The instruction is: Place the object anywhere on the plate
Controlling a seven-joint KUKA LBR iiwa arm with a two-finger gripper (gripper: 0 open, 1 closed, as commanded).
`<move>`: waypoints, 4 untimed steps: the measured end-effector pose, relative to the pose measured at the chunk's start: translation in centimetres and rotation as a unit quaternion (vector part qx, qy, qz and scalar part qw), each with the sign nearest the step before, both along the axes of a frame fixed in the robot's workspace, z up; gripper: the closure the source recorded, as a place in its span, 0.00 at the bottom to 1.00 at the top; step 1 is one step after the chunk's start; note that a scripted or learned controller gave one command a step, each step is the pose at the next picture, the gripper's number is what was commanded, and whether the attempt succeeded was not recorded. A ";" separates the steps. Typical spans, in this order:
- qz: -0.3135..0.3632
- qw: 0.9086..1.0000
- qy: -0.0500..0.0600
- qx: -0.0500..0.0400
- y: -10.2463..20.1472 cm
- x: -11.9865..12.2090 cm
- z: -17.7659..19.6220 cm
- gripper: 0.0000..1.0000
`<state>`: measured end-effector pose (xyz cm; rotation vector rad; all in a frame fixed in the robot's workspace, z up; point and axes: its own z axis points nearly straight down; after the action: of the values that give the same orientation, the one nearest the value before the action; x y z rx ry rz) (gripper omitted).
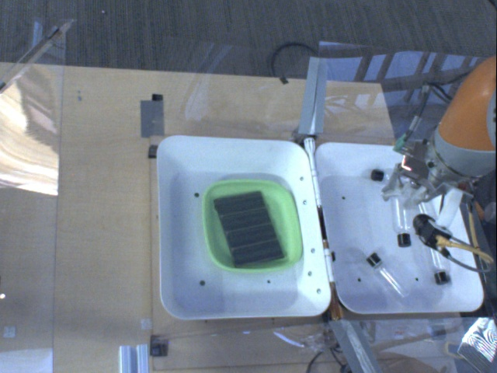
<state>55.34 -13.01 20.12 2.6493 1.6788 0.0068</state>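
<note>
Gripper [410, 183], grip apparently unreadable, hangs over right bin [466, 305] | plate [208, 231] far left already carries block [248, 228] | judgement: withdraw cleanly.

green plate [212, 231], dark ribbed object [248, 228], white bins [175, 208]

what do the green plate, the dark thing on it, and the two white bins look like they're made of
Plate: likely plastic, uniform lime green with a soft sheen on the rounded rim.
Dark block: matte charcoal, ridged in bands; possibly rubber or foam, hard to tell.
Left bin and right bin: likely molded plastic, smooth semi-gloss white, rounded corners, faint reflections.
</note>
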 end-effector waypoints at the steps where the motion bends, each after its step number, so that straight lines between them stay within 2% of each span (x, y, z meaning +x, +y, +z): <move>1: 0.128 0.992 0.002 0.001 7.1 -4.2 -1.7 1.00; 2: 0.151 0.988 0.000 0.000 12.5 -2.0 1.1 1.00; 3: 0.151 0.989 0.000 0.000 12.5 -2.0 1.1 0.00; 4: 0.140 0.990 0.002 0.001 16.5 -3.7 1.2 0.00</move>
<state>51.64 3.47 21.29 2.3905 2.0362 0.0052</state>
